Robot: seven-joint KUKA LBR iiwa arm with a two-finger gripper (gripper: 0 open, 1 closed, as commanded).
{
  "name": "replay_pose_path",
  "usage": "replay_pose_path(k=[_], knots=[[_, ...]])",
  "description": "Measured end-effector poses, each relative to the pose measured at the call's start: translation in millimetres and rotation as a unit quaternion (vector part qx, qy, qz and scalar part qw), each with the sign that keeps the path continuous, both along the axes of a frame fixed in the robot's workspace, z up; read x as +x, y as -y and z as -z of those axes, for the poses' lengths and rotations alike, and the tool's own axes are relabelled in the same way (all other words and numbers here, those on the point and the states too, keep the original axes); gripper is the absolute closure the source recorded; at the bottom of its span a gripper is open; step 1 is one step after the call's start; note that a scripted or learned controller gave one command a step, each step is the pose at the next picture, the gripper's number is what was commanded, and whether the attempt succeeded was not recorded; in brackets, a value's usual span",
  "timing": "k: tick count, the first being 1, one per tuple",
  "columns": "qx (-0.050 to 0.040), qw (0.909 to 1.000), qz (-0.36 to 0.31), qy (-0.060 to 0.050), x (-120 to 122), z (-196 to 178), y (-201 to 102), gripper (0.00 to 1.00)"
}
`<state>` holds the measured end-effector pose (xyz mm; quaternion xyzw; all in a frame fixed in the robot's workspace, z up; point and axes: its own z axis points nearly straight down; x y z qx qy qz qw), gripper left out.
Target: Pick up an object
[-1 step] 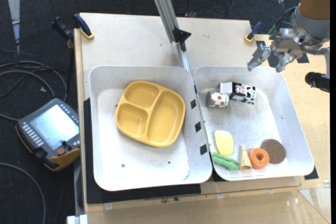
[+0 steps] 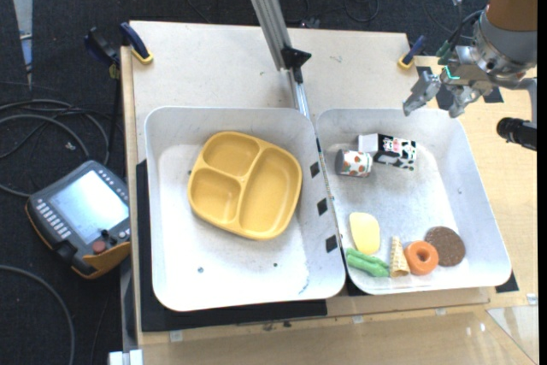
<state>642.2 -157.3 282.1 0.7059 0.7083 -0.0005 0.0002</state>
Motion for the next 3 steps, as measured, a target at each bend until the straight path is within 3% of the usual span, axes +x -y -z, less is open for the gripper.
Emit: replay_pose_path(k=[2,3], knots=[[0.0008,1.0000,0.002,-0.003,0.9,109.5,-8.0,0.00],[-0.0012,1.0000,0.002,0.006,2.5,144.5,-9.5,0.00]])
